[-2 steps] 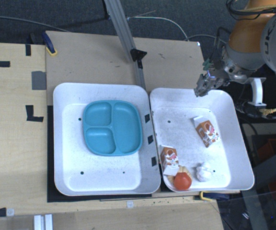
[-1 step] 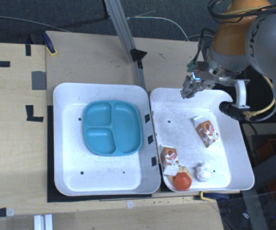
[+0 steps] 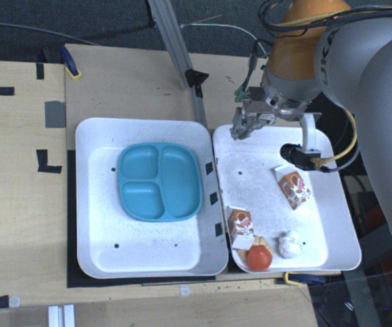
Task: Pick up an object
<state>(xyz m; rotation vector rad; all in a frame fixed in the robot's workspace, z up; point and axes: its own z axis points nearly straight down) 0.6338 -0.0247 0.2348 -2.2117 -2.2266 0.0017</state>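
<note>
Left bin: one blue plate. Right bin: two packets, one tomato, one white lump, indistinct. Gripper over far-left corner, jaw state unreadable

The pale wooden desk carries two shallow white bins touching side by side: the left bin toward nine o'clock, the right bin toward three o'clock. Black tape marks lie at the desk's nine o'clock side.
</note>
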